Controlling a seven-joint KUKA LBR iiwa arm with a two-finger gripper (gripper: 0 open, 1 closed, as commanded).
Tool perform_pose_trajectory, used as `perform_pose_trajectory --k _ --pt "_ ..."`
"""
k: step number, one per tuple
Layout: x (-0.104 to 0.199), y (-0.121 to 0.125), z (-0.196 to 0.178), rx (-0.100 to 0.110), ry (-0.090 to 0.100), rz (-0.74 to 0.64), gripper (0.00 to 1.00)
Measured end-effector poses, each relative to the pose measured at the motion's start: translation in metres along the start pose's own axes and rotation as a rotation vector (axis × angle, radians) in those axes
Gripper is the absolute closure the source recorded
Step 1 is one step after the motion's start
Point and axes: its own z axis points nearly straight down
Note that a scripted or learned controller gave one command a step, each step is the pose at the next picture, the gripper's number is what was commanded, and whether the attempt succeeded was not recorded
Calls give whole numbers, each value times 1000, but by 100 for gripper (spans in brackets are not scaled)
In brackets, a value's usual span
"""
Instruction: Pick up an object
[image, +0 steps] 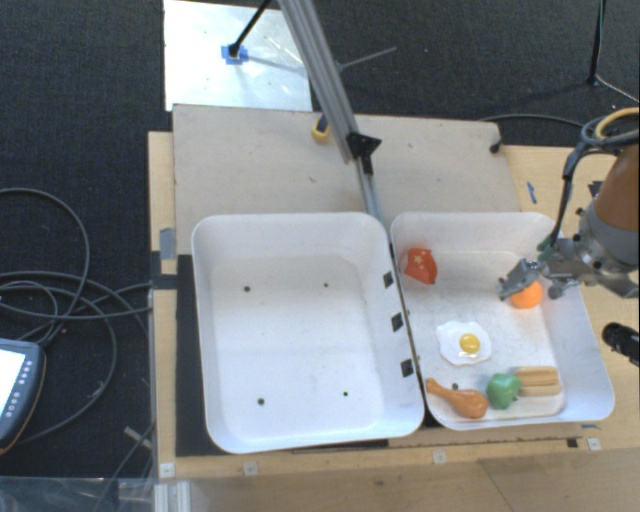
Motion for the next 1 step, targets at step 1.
perform_pose_trajectory --k 1 --pt "0 0 0 -1 0 1 0"
